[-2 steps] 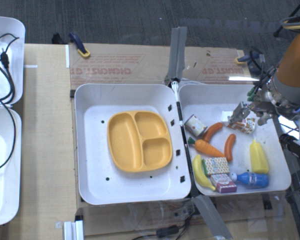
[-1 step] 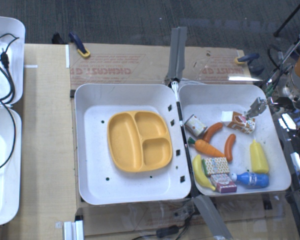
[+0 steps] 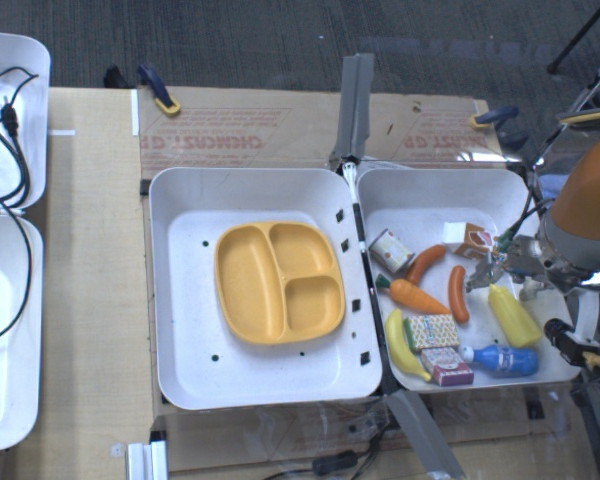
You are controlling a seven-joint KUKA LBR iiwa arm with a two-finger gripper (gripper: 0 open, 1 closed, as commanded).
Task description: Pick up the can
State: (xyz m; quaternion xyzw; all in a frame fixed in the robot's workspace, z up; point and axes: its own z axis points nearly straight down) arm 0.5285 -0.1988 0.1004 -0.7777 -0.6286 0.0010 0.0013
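- The can (image 3: 388, 250), a small silver-grey tin with a dark label, lay tilted on its side in the upper left part of the right white bin (image 3: 435, 183), close to the divider between the bins.
- Its pale metal end faced up and left; finer markings were too small to read.
- Just right of the can lay an orange-red sausage-shaped toy (image 3: 426, 262), set on a slant, almost touching it.
- Below the can lay an orange toy carrot (image 3: 417, 296) with a green tip, pointing down and right.
- A second red sausage (image 3: 459, 294) stood roughly upright beside the carrot.
- Further down sat a yellow toy banana (image 3: 403, 345), a speckled multicoloured box (image 3: 433, 329) and a pink-and-white carton (image 3: 447, 367), packed close together.
- A blue bottle with a white cap (image 3: 502, 360) lay along the bottom edge, and a yellow squeeze bottle (image 3: 513, 315) lay above it.
- A white block (image 3: 455, 232) and a small brown-red packet (image 3: 477, 238) sat near the top.
- The pincer (image 3: 501, 264) hung at the right side of the same bin, above the yellow bottle and well apart from the can; whether its fingers were spread or pressed together I cannot tell.
- The left white bin (image 3: 180, 298) held a yellow three-compartment plastic plate (image 3: 279, 281).
- Both bins rested on the cardboard-covered worktop (image 3: 240, 128).
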